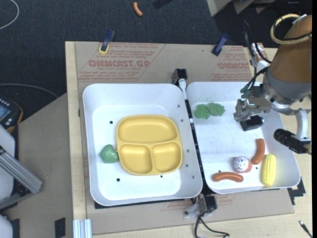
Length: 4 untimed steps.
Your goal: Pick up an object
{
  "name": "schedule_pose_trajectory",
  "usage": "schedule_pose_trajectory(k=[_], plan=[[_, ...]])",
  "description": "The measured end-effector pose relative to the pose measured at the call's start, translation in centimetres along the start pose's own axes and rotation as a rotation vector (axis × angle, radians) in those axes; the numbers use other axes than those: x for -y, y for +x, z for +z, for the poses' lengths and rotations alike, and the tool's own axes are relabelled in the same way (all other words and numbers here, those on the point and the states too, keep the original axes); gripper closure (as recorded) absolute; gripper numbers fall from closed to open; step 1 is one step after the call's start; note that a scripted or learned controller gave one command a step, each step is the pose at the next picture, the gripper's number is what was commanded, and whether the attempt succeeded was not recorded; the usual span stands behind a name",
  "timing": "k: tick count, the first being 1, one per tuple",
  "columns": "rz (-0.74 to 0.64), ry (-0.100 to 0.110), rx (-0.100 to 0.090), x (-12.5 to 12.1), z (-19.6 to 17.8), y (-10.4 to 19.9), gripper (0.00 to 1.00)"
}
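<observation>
My gripper (249,117) hangs over the upper middle of the right bin (208,90), with nothing visible between its fingers. A green leafy toy (209,110) lies to its left in that bin. Below it lie an orange sausage (258,151), a white speckled ball (241,163), a red-orange hot dog (228,177) and a yellow corn cob (268,169). The left bin (94,133) holds a yellow divided plate (148,144) and a green toy (109,154) beside it.
The grey arm with its orange band (292,58) comes in from the upper right. A black clip (179,76) sits at the top of the gap between the bins. Cardboard (148,58) lies under both bins.
</observation>
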<state>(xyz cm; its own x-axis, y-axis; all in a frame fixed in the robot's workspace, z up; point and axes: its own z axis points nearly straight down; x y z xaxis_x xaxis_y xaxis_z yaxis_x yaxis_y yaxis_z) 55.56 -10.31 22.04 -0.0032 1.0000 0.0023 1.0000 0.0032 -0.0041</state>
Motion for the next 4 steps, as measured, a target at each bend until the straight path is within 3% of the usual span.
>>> schedule_pose_trajectory(k=[4], plan=[[-0.002,0.001,0.000,7.6,-1.2,19.9,1.00]])
